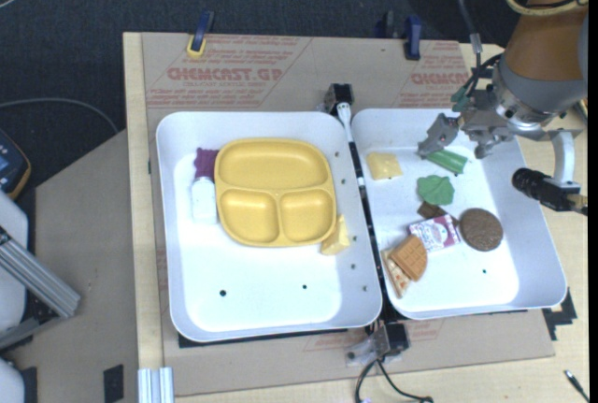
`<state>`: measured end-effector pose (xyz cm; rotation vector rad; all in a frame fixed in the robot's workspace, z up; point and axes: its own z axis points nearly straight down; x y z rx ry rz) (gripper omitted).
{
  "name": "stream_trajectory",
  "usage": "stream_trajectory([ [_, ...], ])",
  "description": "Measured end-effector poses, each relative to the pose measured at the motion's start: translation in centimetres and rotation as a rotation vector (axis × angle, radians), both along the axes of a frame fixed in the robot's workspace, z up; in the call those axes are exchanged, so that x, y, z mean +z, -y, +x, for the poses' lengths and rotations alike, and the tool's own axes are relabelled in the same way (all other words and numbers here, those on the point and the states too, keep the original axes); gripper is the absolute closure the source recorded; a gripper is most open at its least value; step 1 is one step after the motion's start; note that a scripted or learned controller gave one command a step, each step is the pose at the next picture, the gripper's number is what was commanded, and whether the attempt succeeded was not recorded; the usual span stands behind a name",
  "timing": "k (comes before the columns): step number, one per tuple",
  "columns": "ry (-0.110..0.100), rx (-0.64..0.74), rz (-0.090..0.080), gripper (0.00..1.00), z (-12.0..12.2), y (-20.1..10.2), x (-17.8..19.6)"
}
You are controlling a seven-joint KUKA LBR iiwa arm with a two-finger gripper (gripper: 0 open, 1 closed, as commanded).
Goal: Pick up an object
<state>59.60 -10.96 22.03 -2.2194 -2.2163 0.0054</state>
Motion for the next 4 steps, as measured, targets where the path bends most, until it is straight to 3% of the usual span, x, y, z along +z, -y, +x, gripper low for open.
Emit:
stream_trajectory([
  [2, -0.002, 0.0, 0.001, 0.0, -1.5, 0.5, -12.0],
  [3, 0.002, 0.001, -0.001, 0.0, -1.5, 0.5, -13.6],
  [4, 0.013, -0.002, -0.005, 1.0, -1.3, 0.7, -12.2],
])
